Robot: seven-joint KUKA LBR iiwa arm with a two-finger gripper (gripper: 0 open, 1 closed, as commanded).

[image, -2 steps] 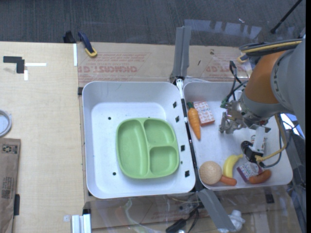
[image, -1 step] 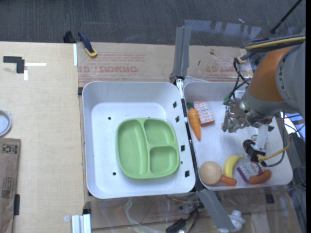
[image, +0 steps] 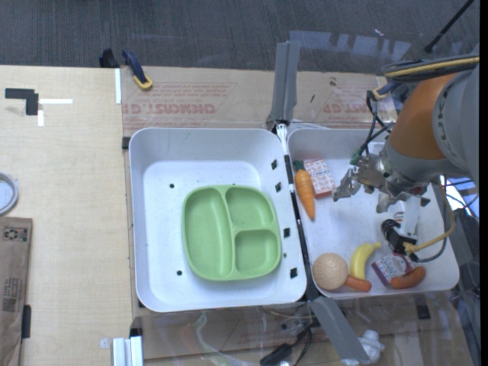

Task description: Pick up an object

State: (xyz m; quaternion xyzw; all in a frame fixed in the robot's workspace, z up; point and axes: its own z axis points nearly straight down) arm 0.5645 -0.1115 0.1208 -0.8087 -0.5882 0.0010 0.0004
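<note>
My gripper (image: 364,195) hangs over the middle of the right bin (image: 450,239), open, with nothing between its fingers. Left of it lie an orange carrot (image: 305,193) along the bin's left wall and a pink and white box (image: 319,176). Along the bin's front edge sit a beige ball (image: 330,271), a yellow banana (image: 362,258), a small orange piece (image: 357,284), a printed packet (image: 390,265) and a red sausage (image: 406,279). The arm's orange band (image: 419,120) covers the bin's back right part.
The left bin (image: 152,204) holds a green divided plate (image: 231,231). A black cable loop (image: 393,233) hangs below the wrist over the right bin. A grey divider post (image: 284,82) stands behind where the two bins meet.
</note>
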